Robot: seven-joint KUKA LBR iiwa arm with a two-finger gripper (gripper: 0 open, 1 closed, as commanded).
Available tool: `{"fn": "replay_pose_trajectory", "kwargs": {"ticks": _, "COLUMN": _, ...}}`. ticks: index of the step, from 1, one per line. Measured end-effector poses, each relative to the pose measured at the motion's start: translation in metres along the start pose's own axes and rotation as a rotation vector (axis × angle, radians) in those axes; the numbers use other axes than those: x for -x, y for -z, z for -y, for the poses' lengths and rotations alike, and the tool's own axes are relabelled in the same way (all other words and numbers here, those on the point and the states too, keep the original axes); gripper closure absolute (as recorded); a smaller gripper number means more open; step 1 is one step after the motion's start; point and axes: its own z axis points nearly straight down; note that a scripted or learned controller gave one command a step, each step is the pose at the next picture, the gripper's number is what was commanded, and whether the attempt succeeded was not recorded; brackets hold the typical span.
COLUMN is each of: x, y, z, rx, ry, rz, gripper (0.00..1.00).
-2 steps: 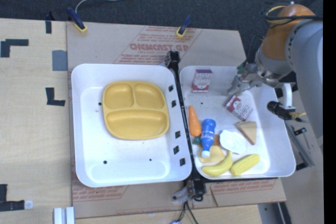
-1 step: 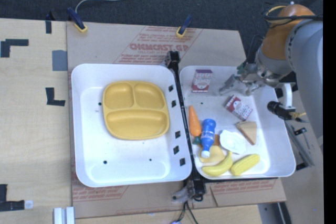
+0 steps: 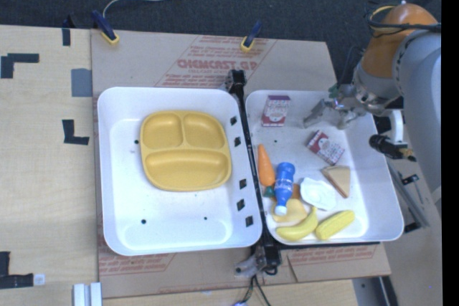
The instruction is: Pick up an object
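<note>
Over the right bin's (image 3: 384,222) far edge, my gripper (image 3: 331,113) hangs with its fingers spread wide and nothing between them, my arm (image 3: 401,54) bending in from the right with the orange band just above the wrist. The small red-and-white packet (image 3: 326,147) lies just below the gripper, apart from it. The red carton (image 3: 276,110) lies near the bin's far left corner.

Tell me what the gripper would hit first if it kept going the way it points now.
Probably the small red-and-white box: the gripper points left across the right bin, and that box lies ahead. Height is unclear, so it might pass over.
</note>
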Motion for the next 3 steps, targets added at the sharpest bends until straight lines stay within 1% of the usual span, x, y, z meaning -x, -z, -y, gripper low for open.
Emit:
{"fn": "replay_pose_trajectory", "kwargs": {"ticks": 1, "x": -0.0065, "y": 0.0005, "z": -0.0001, "rx": 0.007, "ry": -0.002, "rz": 0.009, "gripper": 0.0}}
{"fn": "replay_pose_trajectory", "kwargs": {"ticks": 2, "x": -0.0097, "y": 0.0007, "z": -0.0003, "rx": 0.009, "ry": -0.002, "rz": 0.011, "gripper": 0.0}}
{"fn": "replay_pose_trajectory", "kwargs": {"ticks": 3, "x": -0.0074, "y": 0.0005, "z": -0.0007, "rx": 0.008, "ry": 0.0, "rz": 0.007, "gripper": 0.0}}
